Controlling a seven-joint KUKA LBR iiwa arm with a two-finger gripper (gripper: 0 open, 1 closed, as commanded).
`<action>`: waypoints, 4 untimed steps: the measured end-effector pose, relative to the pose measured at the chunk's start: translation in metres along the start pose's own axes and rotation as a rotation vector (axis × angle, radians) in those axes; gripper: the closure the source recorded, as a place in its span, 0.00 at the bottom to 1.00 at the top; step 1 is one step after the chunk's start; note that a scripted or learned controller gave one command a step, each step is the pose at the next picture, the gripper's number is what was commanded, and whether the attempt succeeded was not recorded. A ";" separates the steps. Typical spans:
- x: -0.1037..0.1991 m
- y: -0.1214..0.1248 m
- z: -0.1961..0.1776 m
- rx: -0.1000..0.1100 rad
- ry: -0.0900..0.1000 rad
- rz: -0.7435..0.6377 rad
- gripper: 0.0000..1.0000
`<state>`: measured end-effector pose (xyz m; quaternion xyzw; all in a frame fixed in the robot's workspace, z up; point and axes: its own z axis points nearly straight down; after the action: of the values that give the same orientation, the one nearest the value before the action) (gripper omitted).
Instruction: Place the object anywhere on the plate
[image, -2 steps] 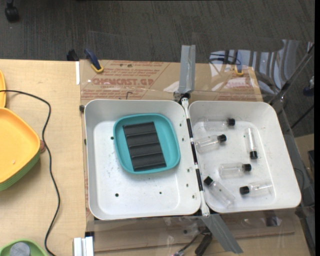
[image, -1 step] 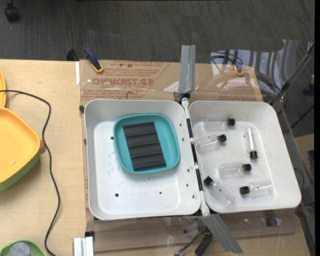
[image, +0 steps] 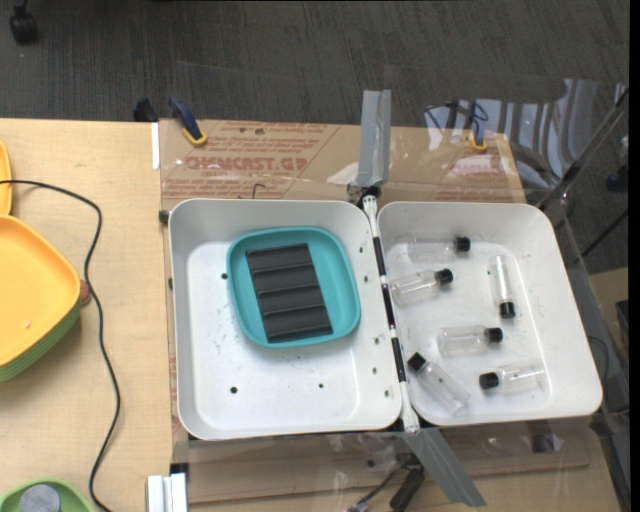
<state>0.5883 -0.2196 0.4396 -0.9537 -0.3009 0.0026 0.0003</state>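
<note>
Camera view: a wooden bench (image: 60, 160) carries a cardboard sheet (image: 270, 150), and 2 white bins sit side by side on the sheet. The left bin (image: 280, 390) holds a teal plate (image: 345, 290), set toward the bin's far side, with a dark ridged block (image: 288, 292) lying on its middle. The right bin (image: 560, 300) holds 6 clear vials with black caps, all lying flat and apart from the plate. Vial 1 (image: 435, 248) lies near the far wall, vial 2 (image: 412, 288) just below it by the divider, vial 3 (image: 499, 280) points toward the near side, vial 4 (image: 460, 342) lies mid-bin, vial 5 (image: 440, 385) slants by the near left corner, and vial 6 (image: 520, 377) lies near the front wall. Stacked yellow dishes (image: 30, 300) rest at the bench's left edge, beside a black cable (image: 100, 330). A grey bar (image: 375, 140) stands behind the seam between the bins.
</note>
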 end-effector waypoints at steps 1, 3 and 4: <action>0.004 0.005 0.000 0.000 0.001 0.116 0.00; 0.014 0.013 -0.001 0.000 0.002 0.322 0.00; 0.023 0.019 0.000 0.001 0.001 0.403 0.00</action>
<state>0.6179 -0.2216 0.4398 -0.9946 -0.1038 0.0022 0.0004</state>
